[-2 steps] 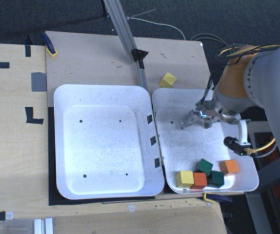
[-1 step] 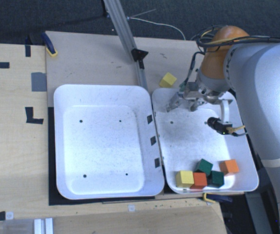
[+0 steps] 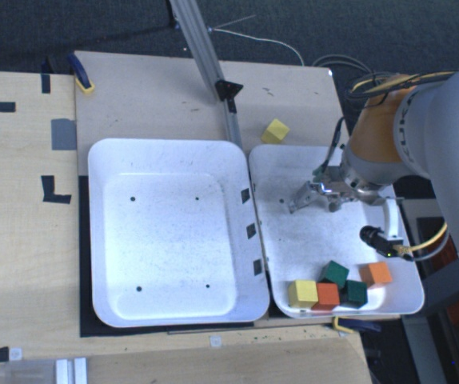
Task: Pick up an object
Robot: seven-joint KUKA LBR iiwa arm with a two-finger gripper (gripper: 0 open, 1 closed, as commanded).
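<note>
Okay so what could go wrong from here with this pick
The blocks sit bunched in the right bin's near corner, touching, so closing on one may nudge or wedge its neighbours. The gripper is over bare floor, well short of them, so a descent here would likely grab nothing.

One camera hangs fixed above the bench (image 3: 173, 94), tilted down from the six o'clock side, far enough back to take in both white bins: the left bin (image 3: 101, 214) and the right bin (image 3: 273, 162) (the arm (image 3: 409, 134) enters from three o'clock).
</note>
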